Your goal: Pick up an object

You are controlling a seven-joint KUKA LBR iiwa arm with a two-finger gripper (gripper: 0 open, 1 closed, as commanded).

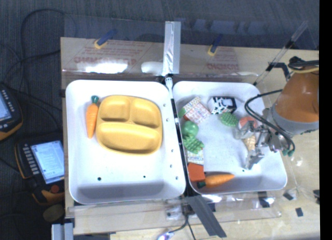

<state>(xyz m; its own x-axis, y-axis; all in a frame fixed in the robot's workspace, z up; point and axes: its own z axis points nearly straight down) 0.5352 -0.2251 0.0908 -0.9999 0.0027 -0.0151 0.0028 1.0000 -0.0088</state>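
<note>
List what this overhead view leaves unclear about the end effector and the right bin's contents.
- End effector: too small and blurred in the camera view to judge whether it holds anything.
- Small pieces beside the wrist: blurred, partly covered by cables.
- Red block: partly hidden by the right bin wall and the carrot.

Toy carrot point(218, 180) flat along right bin's front wall, perhaps touching it.
</note>
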